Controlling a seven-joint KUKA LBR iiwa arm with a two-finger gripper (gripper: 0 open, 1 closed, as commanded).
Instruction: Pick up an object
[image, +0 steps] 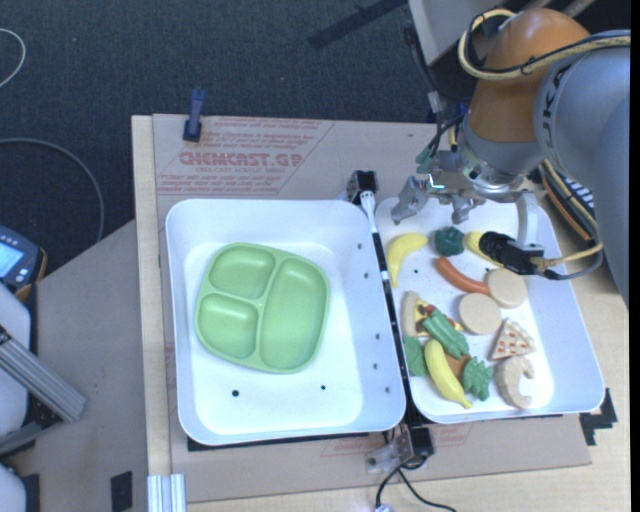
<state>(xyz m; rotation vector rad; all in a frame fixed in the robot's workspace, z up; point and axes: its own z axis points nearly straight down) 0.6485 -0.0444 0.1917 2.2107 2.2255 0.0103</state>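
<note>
Here we view two shallow white bins from above at a slant. The left bin (190, 385) holds a green divided plate (263, 306) with three compartments. The right bin (570, 320) holds a heap of toy foods: a yellow banana (402, 250) near its upper left corner, a dark green piece (449, 240) just beside it, an orange sausage (461, 275), two round tan slices (492, 302), a pizza wedge (511, 341), a second banana (442, 371) and green vegetable pieces (440, 331) lower down. The gripper (436, 205) hangs over the far edge of the right bin, above the first banana and the dark green piece; we see its two grey fingers (408, 200) spread apart with nothing between them. Behind the bins lies a brown board (240, 155) printed in red; we read "CHEMCAST GP" on it, while the smaller lines are too fine to make out. A blue clip (193, 116) sits at its far left corner.
</note>
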